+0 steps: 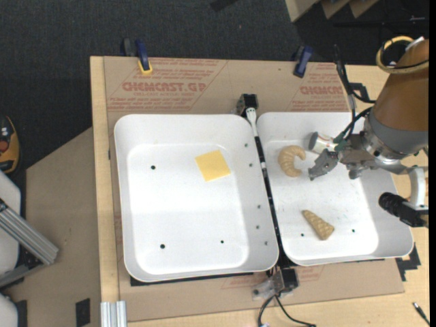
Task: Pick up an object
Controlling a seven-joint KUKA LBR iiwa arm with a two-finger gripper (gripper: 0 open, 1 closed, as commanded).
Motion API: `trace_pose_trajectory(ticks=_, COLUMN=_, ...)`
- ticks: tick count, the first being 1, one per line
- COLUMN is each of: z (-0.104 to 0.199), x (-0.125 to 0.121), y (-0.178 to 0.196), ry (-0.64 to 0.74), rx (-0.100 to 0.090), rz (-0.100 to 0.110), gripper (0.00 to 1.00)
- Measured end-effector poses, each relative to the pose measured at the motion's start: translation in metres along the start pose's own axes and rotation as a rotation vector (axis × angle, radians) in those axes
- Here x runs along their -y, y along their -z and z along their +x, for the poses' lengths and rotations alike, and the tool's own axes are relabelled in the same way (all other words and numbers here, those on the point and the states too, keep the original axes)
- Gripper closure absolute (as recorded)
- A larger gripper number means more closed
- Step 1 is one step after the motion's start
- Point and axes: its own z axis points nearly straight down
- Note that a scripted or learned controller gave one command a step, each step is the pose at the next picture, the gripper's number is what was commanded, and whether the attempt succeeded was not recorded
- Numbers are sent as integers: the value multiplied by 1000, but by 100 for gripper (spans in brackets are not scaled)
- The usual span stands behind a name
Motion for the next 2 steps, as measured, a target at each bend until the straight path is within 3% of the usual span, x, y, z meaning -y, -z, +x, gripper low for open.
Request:
trace_pose_trajectory(ticks=1, z=13, x=-128, y=-100, ry=3, rx=7, rz=-29, gripper=0)
trace_pose_trajectory(ticks=2, z=-13, x=-126, y=-110, ry=-2, rx=6, rz=-11, gripper=0)
